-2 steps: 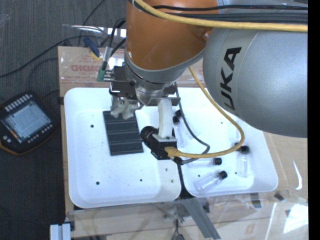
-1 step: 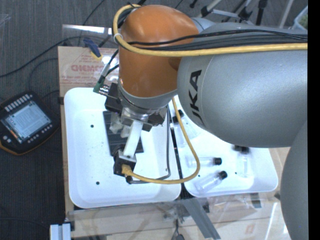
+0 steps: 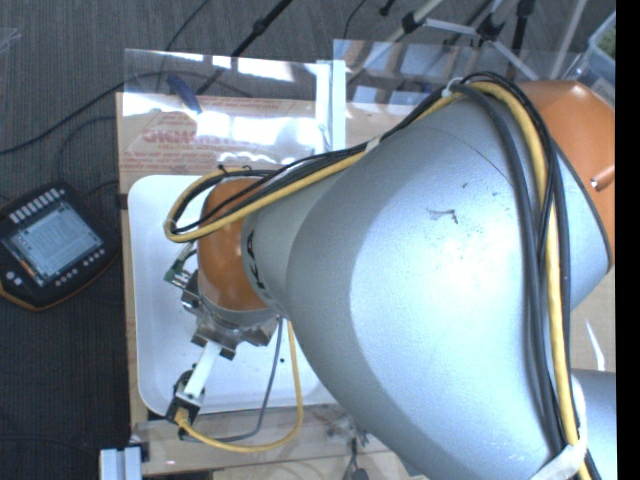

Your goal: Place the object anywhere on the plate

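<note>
The grey arm [image 3: 430, 268] reaches in over the white bin [image 3: 150, 268] and covers most of it, leaving bare only the bin's left strip and its near left corner. The orange band [image 3: 225, 253] above the wrist hangs over the middle of the bin, and the tool [image 3: 218, 330] sits just below that band, pointing down towards the bin's floor. The wrist hides its working end, so whether it is spread, pressed together or pinching anything cannot be told. With so much of the bin covered, where the object and the plate lie cannot be told either. A clear panel [image 3: 200, 133] with red lettering stands along the bin's far side. A handheld control pad [image 3: 50, 243] with a lit screen lies on the dark floor left of the bin, well apart from it. The wooden surface [image 3: 310, 430] shows at the bin's near edge.
</note>
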Tool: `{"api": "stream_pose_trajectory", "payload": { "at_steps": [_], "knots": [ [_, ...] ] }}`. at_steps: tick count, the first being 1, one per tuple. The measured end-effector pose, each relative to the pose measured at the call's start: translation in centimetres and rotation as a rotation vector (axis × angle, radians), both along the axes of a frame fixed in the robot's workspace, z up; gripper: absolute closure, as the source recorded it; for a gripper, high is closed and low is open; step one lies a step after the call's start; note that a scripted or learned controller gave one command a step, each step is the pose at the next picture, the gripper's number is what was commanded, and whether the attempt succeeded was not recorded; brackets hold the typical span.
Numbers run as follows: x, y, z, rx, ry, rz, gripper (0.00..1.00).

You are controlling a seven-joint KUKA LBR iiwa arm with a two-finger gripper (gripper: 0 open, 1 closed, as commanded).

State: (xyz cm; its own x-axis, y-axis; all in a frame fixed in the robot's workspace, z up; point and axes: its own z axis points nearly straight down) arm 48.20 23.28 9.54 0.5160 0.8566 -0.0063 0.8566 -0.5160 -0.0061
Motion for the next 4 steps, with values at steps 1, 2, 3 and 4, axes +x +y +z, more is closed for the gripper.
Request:
{"api": "stream_pose_trajectory", "payload": {
  "at_steps": [1, 2, 3, 4],
  "knots": [
    [0.2, 0.1, 17.9, 0.0, -0.003, 0.154, 1.0],
    [0.0, 0.0, 5.0, 0.0, 0.002, 0.172, 1.0],
    [1.1, 0.0, 12.1, -0.005, -0.003, -0.256, 1.0],
    [0.2, -0.3, 20.0, -0.007, -0.007, -0.715, 1.0]
  ]
}}
